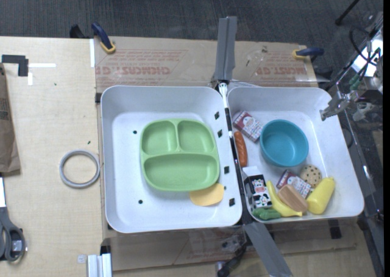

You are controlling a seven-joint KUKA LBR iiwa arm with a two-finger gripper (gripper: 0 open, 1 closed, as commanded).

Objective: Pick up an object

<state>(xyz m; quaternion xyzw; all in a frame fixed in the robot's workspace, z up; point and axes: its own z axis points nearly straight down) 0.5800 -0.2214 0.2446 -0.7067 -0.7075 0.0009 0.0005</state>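
The gripper (334, 108) is seen at the right bin's (350, 166) far right rim — whether the jaws are apart cannot be told. The round blue plastic bowl (284, 143) lies left of and nearer than the jaws — nothing is held.

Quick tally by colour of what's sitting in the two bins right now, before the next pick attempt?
Green: 2, divided plate, small green piece
Yellow: 3, flat chip, banana, bottle
Blue: 1, bowl
Orange: 1, carrot-like stick
Red-and-white packets: 2
Black-and-white carton: 1
Tan: 2, cookie, bread-like piece
Total: 12
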